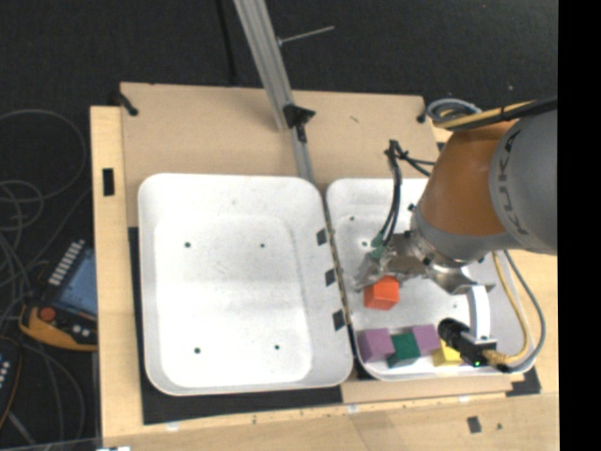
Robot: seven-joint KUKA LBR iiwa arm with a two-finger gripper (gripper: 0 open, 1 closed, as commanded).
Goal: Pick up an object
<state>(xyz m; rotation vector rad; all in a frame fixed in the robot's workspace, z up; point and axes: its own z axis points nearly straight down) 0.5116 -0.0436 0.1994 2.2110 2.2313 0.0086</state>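
An orange block (382, 295) lies in the right bin (352, 205), near its left wall. My gripper (378, 272) hangs right over it, its tip at the block's top edge; whether it touches the block is not clear. The grey arm with its orange band covers the bin's right half. A purple block (375, 343) and a dark green block (405, 348) sit side by side at the bin's front edge, with a small yellow piece (441, 354) to their right.
The left bin (235, 285) sits beside the right one, their walls meeting at a rim with black clips (331, 275). A slanted metal pole (272, 73) rises behind the bins. Cables and a handheld pendant (66, 299) lie off the bench's left side.
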